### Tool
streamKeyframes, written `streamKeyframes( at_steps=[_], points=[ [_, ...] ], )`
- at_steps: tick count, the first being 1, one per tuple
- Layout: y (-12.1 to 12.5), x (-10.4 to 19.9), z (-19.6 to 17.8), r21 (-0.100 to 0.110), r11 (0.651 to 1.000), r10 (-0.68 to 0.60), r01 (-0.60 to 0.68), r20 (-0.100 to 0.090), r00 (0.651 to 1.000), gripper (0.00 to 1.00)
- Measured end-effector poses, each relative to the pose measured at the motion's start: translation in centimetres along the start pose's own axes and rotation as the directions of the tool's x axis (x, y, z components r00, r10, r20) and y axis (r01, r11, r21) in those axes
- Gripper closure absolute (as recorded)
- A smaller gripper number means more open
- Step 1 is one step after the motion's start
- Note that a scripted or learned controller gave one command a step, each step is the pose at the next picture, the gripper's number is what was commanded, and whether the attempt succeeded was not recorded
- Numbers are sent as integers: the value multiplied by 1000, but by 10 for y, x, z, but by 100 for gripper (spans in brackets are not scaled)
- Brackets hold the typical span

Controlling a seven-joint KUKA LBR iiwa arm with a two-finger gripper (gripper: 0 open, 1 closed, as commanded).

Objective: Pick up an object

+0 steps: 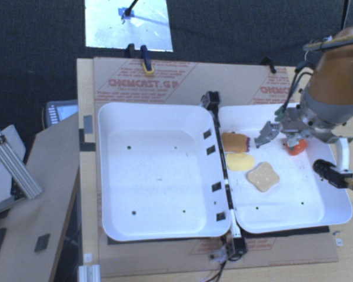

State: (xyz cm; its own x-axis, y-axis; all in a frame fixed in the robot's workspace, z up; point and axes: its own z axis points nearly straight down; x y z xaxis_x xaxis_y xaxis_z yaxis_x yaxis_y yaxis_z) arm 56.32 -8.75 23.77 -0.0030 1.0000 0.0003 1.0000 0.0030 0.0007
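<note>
Bright, even light is falling from above on the bench, and the two white bins are looking nearly overexposed, with soft grey shadows only along their inner walls. A shiny metal plate at the top is giving strong glare. The dark cloth behind is staying almost black, without detail. The whole picture is appearing a little soft and grainy, and the arm at the right is looking slightly blurred.

We see a robotics lab. A bench of printed board carries clamped white bins. Dark carpet and an aluminium rail surround it.
</note>
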Motion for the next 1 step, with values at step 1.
streamKeyframes(
  at_steps=[1],
  points=[
    [1,0,-11,-3,1000,-2,2,0,1000,100]
  ],
)
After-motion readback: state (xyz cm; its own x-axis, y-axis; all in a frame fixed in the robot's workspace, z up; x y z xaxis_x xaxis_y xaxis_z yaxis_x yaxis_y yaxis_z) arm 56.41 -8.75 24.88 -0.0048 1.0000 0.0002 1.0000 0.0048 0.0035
